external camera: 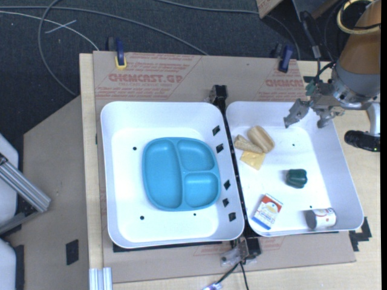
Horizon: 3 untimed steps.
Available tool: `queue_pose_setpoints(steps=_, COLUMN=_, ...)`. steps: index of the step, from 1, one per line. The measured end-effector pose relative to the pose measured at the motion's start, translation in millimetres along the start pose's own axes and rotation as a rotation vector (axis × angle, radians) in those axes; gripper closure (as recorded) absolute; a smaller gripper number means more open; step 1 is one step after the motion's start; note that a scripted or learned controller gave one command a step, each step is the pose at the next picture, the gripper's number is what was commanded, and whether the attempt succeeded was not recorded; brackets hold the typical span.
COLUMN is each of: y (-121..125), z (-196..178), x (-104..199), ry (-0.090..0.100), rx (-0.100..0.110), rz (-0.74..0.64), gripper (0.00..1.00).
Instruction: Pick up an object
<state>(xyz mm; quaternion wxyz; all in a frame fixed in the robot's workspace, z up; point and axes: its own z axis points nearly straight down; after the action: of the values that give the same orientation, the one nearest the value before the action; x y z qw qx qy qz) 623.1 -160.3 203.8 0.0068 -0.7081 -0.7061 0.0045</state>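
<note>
The right bin (338,162) holds several small things. Two tan bread-like pieces (256,139) lie near its far left, with a yellow wedge (253,159) just below them. A dark green lump (296,177) sits mid-bin, a red and white carton (266,211) lies at the near edge, and a small white bottle (320,218) rests in the near right corner. My gripper (309,116) hangs over the far side of this bin, to the right of the bread pieces. Its fingers (294,113) are spread open with nothing between them.
A blue divided plate (181,173) lies in the left bin (121,162). A black clip-studded divider (227,156) runs between the bins. Blue clamps (120,53) pin the cardboard at the back. Cables trail over the dark floor beyond.
</note>
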Motion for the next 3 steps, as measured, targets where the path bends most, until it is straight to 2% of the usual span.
queue_pose_setpoints(steps=1, y=3, z=-9, x=0, ry=-0.003, rx=-0.015, rz=-0.003, gripper=0.0)
queue_pose_setpoints(steps=3, y=1, z=76, x=8, ry=-0.001, rx=-0.01, rz=-0.004, gripper=0.0)
